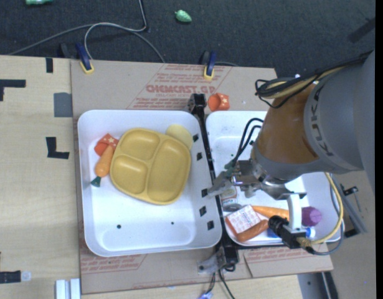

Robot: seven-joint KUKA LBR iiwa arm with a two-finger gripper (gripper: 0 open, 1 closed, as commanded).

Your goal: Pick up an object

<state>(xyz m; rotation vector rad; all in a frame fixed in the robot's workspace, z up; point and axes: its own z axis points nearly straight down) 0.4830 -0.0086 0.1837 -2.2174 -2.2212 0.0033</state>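
Pincer lowered into the right bin, nothing seen lifted.

From the camera view, the pincer (231,189) is seen low at the right bin's (231,132) left edge; whether it is clenched or released cannot be told. A labelled packet (243,218) and a carrot (269,212) lie just beside it, so the pick is judged undone. "CHEMCAST" is read on the cardboard (169,87) covering the tabletop.

The arm (316,129) covers most of the right bin (231,136), and its upper part runs off the right edge. The yellow divided plate (151,165) hides part of the pale round thing (180,133) behind it, and partly overlaps the carrot (104,164) at its left
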